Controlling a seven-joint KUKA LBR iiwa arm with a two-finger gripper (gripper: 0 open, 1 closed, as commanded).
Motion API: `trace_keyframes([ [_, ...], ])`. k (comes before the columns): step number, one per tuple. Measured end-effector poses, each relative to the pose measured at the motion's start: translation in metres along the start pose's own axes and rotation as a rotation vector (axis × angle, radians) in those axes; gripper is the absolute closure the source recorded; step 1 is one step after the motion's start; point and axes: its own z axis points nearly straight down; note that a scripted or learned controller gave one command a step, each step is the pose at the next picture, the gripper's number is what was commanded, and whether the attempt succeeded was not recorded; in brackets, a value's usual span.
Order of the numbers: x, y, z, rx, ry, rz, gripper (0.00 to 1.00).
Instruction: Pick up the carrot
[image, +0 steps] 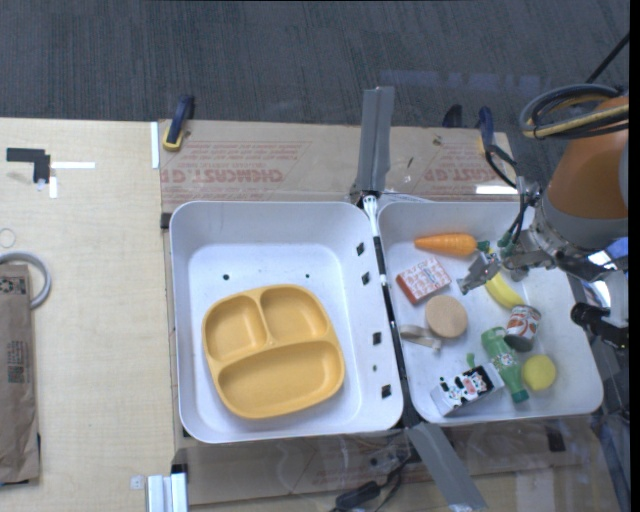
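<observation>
Gripper (487, 268) hangs over the right bin (590, 400), just right of the carrot (446, 243).
The carrot lies flat near the bin's back wall, apart from the fingers; whether they are parted or closed cannot be told. A banana (503, 292) sits just beside the gripper; a yellow tray (272, 349) rests in the left bin (190, 330).

The pale wooden bench (90, 300) carries two shallow white plastic bins (185, 300) side by side on what looks like brown cardboard (270, 160).
</observation>
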Motion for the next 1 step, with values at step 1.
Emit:
trace_keyframes([
  [1, 0.0184, 0.0089, 0.0757, -0.001, 0.0, -0.013, 0.0],
])
